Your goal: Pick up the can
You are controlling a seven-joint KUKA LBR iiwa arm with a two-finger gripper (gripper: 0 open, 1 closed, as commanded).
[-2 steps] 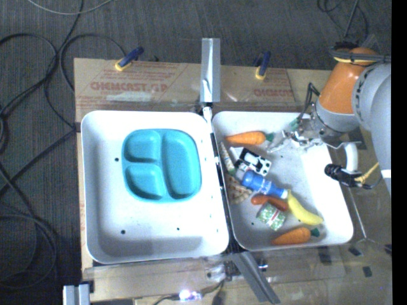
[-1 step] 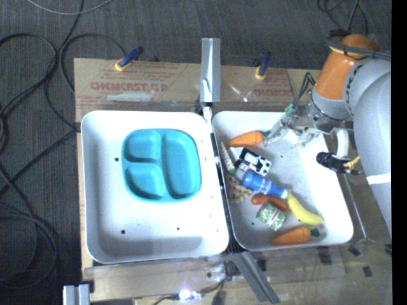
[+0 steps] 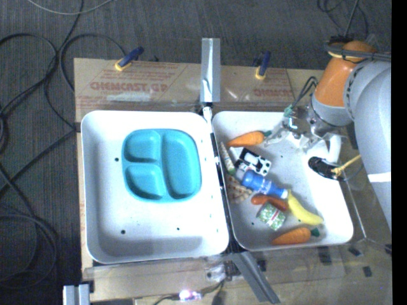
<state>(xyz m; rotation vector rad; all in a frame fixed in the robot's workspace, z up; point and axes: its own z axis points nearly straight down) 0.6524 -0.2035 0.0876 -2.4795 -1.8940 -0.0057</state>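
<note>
Red stencilled lettering runs along the cardboard sheet (image 3: 152, 84) under the two bins, reversed and upside down from this side; it appears to read "CHEMCAST GP", though the letters are faint. A second red line at the sheet's right end, near the arm, is too small to read. The printed labels on the items in the right bin (image 3: 346, 230) are too blurred to make out.

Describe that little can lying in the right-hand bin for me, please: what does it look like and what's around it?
The can is small, with a green, white and red printed label that looks like paper or foil. It lies tipped on its side on the floor of the right bin, toward the near edge. A red pepper sits right behind it, a banana to its right and a carrot just in front.
</note>
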